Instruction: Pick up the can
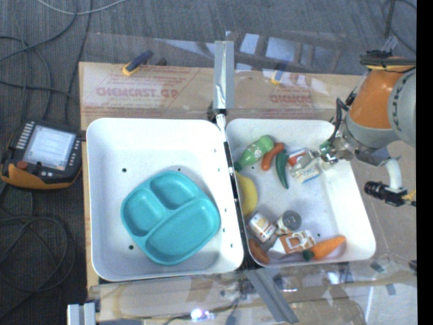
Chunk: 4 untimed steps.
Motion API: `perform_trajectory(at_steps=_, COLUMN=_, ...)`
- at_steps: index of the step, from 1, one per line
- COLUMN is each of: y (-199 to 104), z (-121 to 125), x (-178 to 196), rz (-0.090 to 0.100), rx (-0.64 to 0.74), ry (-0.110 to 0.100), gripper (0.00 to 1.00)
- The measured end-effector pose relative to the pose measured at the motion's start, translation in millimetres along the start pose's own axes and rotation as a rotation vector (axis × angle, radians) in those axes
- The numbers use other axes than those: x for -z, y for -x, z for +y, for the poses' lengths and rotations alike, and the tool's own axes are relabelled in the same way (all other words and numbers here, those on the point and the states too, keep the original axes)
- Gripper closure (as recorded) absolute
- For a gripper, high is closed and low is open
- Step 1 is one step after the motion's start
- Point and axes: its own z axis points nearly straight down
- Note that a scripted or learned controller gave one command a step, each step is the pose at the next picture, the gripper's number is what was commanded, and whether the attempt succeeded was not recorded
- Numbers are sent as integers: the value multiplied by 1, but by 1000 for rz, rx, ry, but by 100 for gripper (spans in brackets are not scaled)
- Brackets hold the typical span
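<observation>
My claw (329, 151) hangs over the upper right part of the right bin (362, 212), reaching in from the right edge, and I cannot tell how it stands from up here. Just beside it on the left lies a small white and blue carton (304, 170), too close for me to say whether the two touch. The can (262, 227) is well apart from my claw, lying tilted near the bin's lower left, with a small grey round lid (291, 219) just to its right. Below that sits a flat white and orange packet (295, 242), and a carrot (326, 248) lies by the bin's lower edge. A yellow banana (248, 193) rests against the left wall. Higher up I see a green bottle (254, 152), an orange-red chili (272, 156) and a dark green pepper (281, 171) close together. The left bin (108, 147) holds a teal divided plate (171, 216). On the floor left of the worktop (149, 90) lies an orange and grey control pad (42, 154)
</observation>
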Motion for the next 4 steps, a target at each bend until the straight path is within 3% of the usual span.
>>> perform_trajectory(at_steps=1, y=-71, z=-49, x=-14, rz=-7, rx=-174, ry=11, gripper=0)
perform_trajectory(at_steps=2, y=-63, z=-70, x=-13, rz=-7, rx=-220, ry=15, gripper=0)
perform_trajectory(at_steps=3, y=-75, z=-88, x=-13, rz=-7, rx=-418, ry=19, gripper=0)
perform_trajectory(at_steps=4, y=-75, z=-88, x=-13, rz=-7, rx=-418, ry=19, gripper=0)
